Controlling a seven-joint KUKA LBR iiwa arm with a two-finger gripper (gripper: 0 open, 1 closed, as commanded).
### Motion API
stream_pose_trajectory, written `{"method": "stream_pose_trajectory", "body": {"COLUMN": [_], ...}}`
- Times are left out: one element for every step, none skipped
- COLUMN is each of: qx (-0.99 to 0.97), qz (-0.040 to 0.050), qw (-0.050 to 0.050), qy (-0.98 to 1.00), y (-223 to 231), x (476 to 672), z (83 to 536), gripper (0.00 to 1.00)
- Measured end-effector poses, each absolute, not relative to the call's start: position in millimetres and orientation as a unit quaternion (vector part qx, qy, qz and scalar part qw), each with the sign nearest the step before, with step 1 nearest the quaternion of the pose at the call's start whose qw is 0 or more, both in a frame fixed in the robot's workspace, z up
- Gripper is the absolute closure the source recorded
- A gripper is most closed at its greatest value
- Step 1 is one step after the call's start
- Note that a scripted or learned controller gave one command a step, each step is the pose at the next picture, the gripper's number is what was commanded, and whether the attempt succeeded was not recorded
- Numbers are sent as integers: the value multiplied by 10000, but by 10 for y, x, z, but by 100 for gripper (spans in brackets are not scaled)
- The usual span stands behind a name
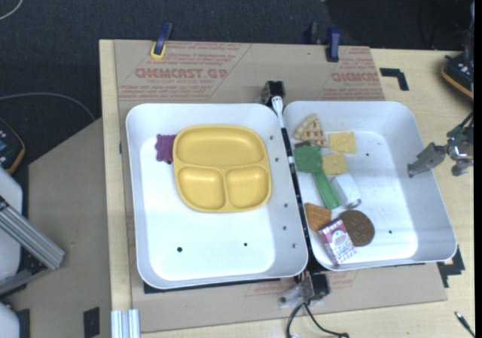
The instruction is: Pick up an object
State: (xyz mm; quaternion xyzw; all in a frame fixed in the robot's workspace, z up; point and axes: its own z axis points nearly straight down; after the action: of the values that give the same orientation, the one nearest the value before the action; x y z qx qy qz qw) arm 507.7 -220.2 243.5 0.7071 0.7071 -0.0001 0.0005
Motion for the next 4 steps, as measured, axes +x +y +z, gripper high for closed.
{"method": "stream_pose_trajectory", "body": {"qx": [7073,7073,7065,7070], "qz": [-10,-13,6,5], "qw": [-29,-41,-52,-12], "qy": [7069,7069,7077,7072], "y": [-2208,-2184,-2153,-2172], "x": [5108,5040,5038,5045], "z": [2002,1380,850,981], "gripper": [0,0,0,100]}}
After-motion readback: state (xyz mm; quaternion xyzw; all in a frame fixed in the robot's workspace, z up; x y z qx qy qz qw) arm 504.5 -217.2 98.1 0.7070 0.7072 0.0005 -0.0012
